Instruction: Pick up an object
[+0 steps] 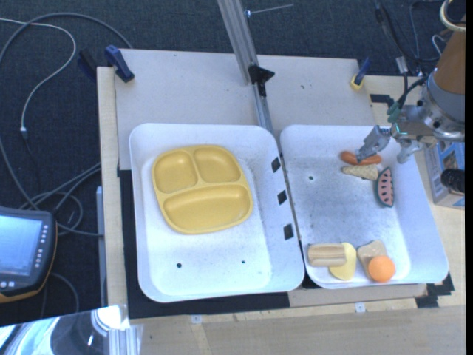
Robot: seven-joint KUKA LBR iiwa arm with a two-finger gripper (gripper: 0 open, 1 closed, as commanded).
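The jaws are spread wide above the right bin (421,220), one finger (372,142) set beside the carrot (351,157), seemingly to straddle it; nothing is held. The yellow tray (202,188) is kept in the left bin (148,220).

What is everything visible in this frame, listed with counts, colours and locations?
bins: two, white, side by side on the bench
divided plate: one, yellow, three compartments, upper part of the left bin
toy carrot: one, orange, far end of the right bin, by the fingers
toy cone-like piece: one, tan, just below the carrot
toy watermelon slice: one, red with green rind, right of the tan piece
toy hot dog: one, tan, near end of the right bin
yellow wedge: one, yellow, beside the hot dog
tan block: one, tan, above the orange
toy orange: one, orange, near right corner
clamps: two, blue, bench's far corners
gripper: one, grey, over the right bin's far end, fingers apart
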